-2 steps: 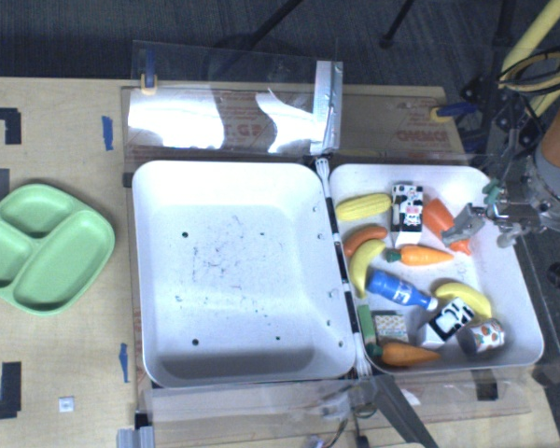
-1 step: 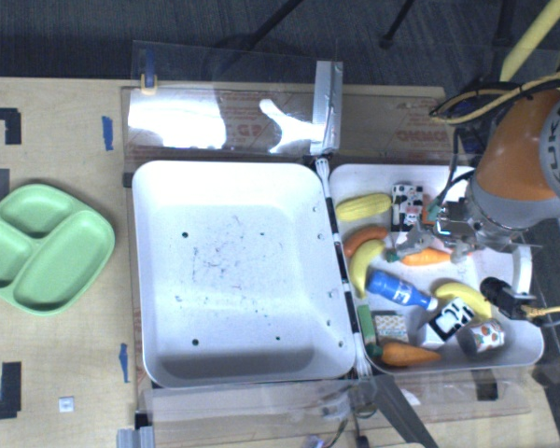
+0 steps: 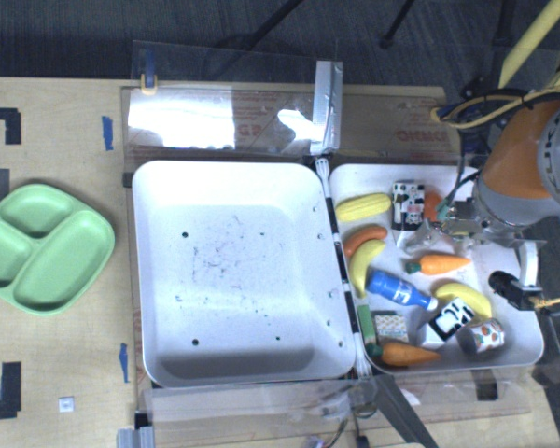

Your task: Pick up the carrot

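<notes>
While the gripper hovers, its state impossible to tell, the carrot just below looks light, rigid, smooth; best grasped mid-body.

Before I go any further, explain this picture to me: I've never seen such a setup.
One camera looks down at a slant on a bench with two shallow white bins. The grey and orange shape at right is a robot arm, reaching over the right bin. That bin holds toy food and small items: a carrot with a green top, a second carrot near the front edge, bananas, a blue bottle. The left bin sits beside it. A green divided plate lies on the bench at far left. I can't see the arm holding anything.
</notes>
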`<state>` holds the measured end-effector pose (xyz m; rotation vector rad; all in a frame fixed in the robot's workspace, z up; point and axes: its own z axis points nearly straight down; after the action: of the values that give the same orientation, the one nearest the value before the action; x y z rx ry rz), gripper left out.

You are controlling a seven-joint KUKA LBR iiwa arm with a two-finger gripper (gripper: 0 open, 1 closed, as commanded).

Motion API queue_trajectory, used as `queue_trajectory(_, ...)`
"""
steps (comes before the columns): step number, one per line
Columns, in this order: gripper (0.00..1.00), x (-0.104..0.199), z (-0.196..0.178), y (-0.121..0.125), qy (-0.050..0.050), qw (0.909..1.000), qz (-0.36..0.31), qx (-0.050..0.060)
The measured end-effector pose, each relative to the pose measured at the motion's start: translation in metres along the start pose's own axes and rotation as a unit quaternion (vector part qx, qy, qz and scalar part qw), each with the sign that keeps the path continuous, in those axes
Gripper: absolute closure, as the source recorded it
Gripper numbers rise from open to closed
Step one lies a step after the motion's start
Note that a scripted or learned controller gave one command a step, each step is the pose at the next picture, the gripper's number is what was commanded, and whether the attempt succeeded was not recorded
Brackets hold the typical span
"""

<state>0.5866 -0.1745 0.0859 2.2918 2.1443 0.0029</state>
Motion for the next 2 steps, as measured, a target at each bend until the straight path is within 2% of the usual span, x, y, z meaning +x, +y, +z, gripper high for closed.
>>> queue_trajectory(1,0.0,0.001,-0.079,-0.018,0.0,0.9975,-0.071,0.0)
queue_trajectory(2,0.0,0.013,-0.09,-0.001,0.0,0.9991,-0.042,0.0)
